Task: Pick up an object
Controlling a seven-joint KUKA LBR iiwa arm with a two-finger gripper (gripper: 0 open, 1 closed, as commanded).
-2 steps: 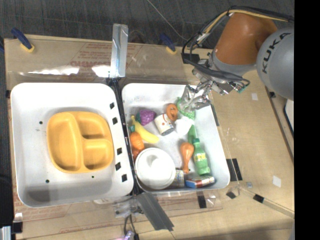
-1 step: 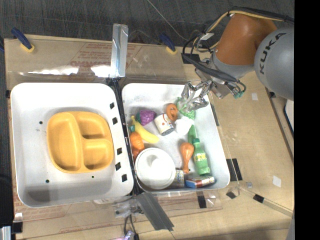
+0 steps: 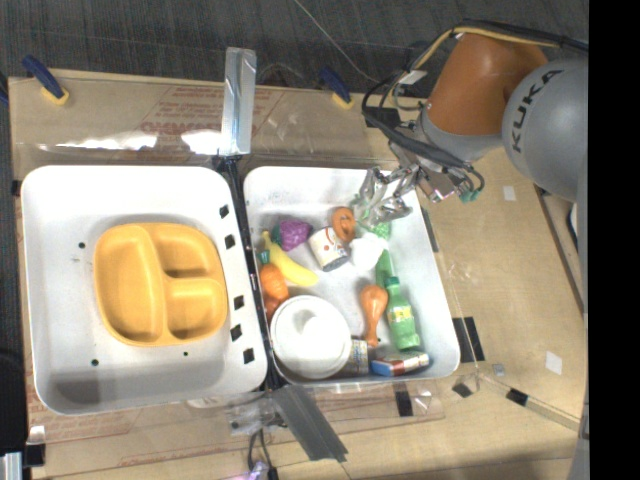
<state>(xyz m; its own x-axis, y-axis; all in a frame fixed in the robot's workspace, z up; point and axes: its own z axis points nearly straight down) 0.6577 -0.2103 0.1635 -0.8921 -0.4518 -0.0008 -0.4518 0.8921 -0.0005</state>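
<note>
One gripper (image 3: 385, 200) (opening impossible to judge) hovers over the right bin (image 3: 432, 268) near a green bottle (image 3: 398, 313).

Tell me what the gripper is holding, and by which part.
Cannot be told. The gripper sits over the right bin's far corner, with no object visibly between its fingers.

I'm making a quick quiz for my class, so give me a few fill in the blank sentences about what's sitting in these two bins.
1. The yellow divided tray lies in the ____ bin.
2. The banana is coloured ____.
3. The green bottle lies in the ____ bin.
4. The end effector hovers over the right bin's ____ edge.

Missing words: left; yellow; right; far
</note>
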